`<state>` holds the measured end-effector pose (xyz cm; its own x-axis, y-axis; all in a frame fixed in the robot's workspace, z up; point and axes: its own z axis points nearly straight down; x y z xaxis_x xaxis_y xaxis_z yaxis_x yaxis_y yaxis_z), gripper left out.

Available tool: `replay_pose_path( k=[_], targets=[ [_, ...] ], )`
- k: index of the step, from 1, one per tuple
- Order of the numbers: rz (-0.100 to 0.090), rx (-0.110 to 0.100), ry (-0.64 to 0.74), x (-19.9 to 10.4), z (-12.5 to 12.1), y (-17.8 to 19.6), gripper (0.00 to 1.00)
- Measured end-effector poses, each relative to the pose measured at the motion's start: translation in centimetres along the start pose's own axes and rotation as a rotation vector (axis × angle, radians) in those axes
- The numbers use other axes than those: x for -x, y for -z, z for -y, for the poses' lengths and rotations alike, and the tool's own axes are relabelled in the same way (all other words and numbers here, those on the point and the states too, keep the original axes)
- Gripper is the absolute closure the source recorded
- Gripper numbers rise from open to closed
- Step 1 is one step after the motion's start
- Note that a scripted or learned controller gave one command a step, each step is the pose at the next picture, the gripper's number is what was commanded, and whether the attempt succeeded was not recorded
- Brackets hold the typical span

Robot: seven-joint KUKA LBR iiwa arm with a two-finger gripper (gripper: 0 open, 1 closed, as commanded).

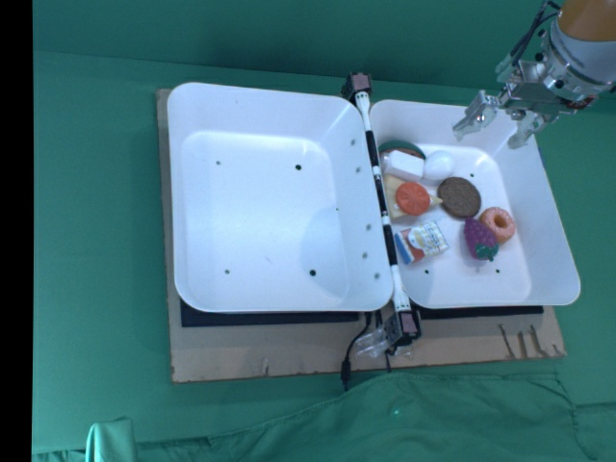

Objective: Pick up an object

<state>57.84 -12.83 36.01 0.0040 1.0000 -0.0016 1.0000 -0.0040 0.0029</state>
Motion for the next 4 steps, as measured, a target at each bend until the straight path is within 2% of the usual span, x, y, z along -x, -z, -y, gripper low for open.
replay_pose_path(
  k=[1,2,4],
  targets=[
    [0.000,0.000,0.000,0.0,0.0,0.0,0.00],
    [0.000,-0.003,0.000,0.4,0.0,-3.9,0.00],
    [0.000,-0.006,-0.001,2.0,0.2,-15.3,0.00]
  ],
)
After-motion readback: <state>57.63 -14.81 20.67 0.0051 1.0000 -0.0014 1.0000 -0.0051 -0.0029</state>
